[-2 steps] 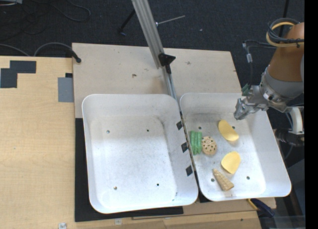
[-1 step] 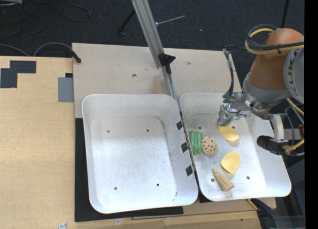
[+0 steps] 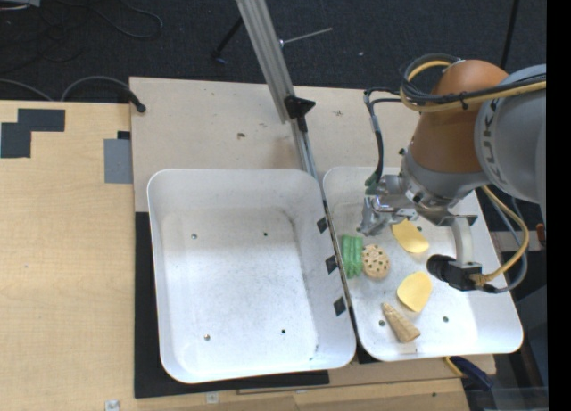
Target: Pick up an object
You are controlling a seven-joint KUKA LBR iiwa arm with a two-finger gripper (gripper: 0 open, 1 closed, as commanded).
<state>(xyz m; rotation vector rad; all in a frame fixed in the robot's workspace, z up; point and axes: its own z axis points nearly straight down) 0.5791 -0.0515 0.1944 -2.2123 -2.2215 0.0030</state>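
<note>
Hand: metal two-finger hand (image 3: 373,216) hangs low over the right white bin (image 3: 500,333), near its left wall; whether its fingers are spread or pressed together I cannot tell.
Objects: green ridged block (image 3: 351,256) against the left wall, round tan biscuit-like piece with dark dots (image 3: 376,262) touching it; two flat yellow slices (image 3: 411,238) (image 3: 415,291); tan cone-shaped piece (image 3: 401,322) near the front edge.
Progress: nothing appears lifted; all pieces lie on the bin floor, so the grasp looks not yet made.
Room: left wall crowds the green block; the bin's right part is open.
Left white bin (image 3: 169,222): beside it, sharing the divider.
</note>
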